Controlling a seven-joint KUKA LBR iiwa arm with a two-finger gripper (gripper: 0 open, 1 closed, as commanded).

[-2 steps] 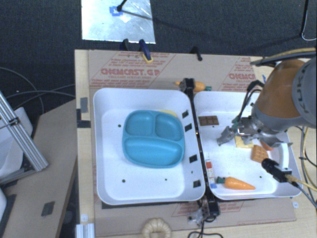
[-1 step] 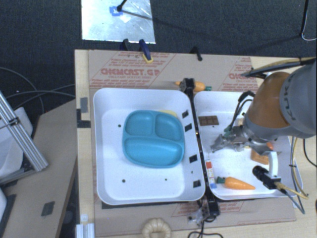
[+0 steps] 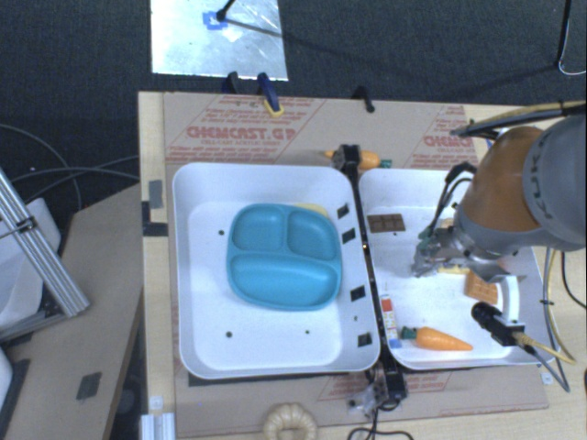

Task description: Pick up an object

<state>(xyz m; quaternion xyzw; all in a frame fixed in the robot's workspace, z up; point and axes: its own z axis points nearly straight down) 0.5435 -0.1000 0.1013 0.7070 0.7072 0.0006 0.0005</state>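
Two white bins (image 3: 197, 246), one blue tray (image 3: 282, 255), one carrot (image 3: 442, 340)

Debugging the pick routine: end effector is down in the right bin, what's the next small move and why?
Probably a short shift toward the orange carrot at the near edge of the right bin, then descend. The end effector sits over bare white floor, with nothing visible between its tips. The carrot lies apart from other items, so it looks like the cleanest target; the brown chocolate bar lies flat and seems harder to grip.
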